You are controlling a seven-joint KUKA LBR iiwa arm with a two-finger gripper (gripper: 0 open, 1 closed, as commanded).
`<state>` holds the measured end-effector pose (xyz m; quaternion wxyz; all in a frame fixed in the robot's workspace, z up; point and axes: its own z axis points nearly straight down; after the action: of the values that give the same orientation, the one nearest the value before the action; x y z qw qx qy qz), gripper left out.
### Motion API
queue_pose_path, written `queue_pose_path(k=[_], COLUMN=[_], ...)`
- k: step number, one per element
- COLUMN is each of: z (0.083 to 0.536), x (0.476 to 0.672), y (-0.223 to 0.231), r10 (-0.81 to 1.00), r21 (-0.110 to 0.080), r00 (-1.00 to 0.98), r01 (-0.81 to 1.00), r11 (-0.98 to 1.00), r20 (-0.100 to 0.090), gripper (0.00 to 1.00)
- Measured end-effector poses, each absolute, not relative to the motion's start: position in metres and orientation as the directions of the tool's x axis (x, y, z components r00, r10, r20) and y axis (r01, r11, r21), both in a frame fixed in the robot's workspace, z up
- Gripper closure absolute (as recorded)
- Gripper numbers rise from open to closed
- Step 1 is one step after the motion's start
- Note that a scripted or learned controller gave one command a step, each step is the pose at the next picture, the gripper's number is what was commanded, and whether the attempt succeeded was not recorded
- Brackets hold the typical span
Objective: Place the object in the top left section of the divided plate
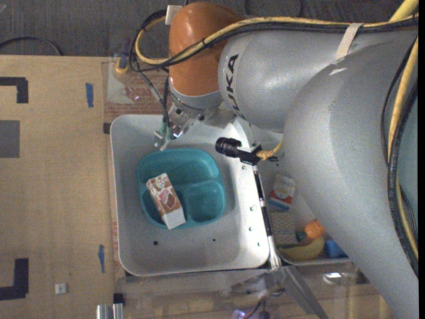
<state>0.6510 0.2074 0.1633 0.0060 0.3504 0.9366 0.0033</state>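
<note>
Teal divided plate in white bin; small carton lying across plate's lower-left section; gripper at plate's upper rim, grip state unclear

The bench bears two white bins side by side.

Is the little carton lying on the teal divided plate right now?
Yes, the carton rests on the teal divided plate, lying across its lower left part inside the left white bin.
</note>
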Motion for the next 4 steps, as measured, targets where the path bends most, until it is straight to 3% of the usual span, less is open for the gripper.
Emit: queue_pose_path(k=[1,4], z=[0.165,0.189], x=[0.661,0.659], y=[0.216,0.222], r10=[0.633,0.609], r21=[0.005,0.012], r00=[-0.774,-0.793], r01=[0.633,0.609], r11=[0.774,0.793], r20=[-0.005,-0.011], gripper=[1.0,1.0])
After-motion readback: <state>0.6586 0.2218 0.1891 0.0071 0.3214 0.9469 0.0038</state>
